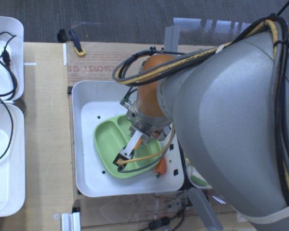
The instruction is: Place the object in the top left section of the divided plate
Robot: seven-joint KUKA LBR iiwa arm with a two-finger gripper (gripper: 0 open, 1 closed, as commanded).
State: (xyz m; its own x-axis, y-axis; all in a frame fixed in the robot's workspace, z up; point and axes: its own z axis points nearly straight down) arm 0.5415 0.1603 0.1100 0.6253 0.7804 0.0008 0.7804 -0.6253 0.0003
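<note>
A pale green divided plate [108, 136] lies in the right white bin [79, 129], turned at a slant. My gripper [143, 129] hangs low over the plate's right half, and the grey arm and orange band hide most of it. A small orange thing [160, 167], like a carrot, lies at the plate's lower right rim, partly under the arm. Another orange patch [139, 141] shows right beside the gripper; I cannot tell whether it is held. The plate's left sections show bare green.
The left white bin [9, 143] holds black cables [5, 81]. A blue and yellow tool [77, 43] lies on the bench behind the right bin. A white and green thing [198, 178] sits just right of the bin, under the arm.
</note>
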